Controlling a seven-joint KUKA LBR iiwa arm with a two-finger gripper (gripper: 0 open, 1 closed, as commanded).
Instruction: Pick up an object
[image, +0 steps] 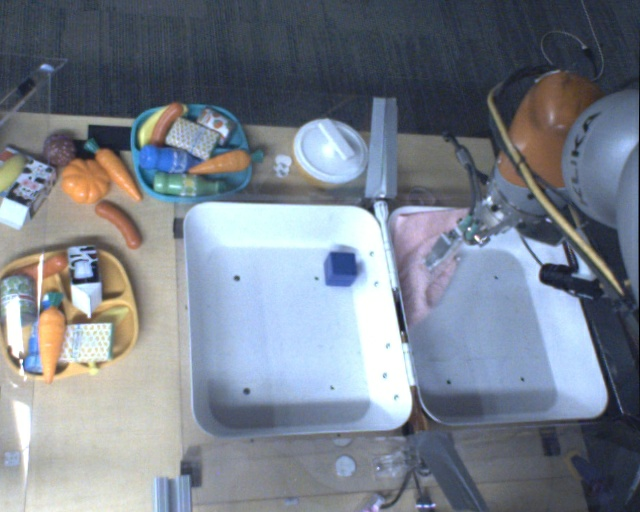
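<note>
The end effector (447, 248) hangs over the far-left corner of the right bin (520, 400), right above a crumpled pink cloth (420, 265) that lies along that bin's left wall. Its two thin fingers look slightly apart and point down and to the left toward the cloth; nothing sits between them, so it carries nothing as far as the view shows. Whether the tips already touch the fabric is too fine to tell.

The cloth is the nearest thing to take. It lies directly under and a little nearer than the fingertips, its long axis running near-to-far beside the divider between the bins. The coming move therefore looks like a short drop, hardly any sideways travel.

The other candidate, a small blue cube (341, 268), rests in the left bin (250, 400), toward its far-right part, well apart from the end effector and across the divider to its left. Reaching it would call for a lift over the two rims.

The toy food on the bench (150, 330) to the far left lies outside both bins.
</note>
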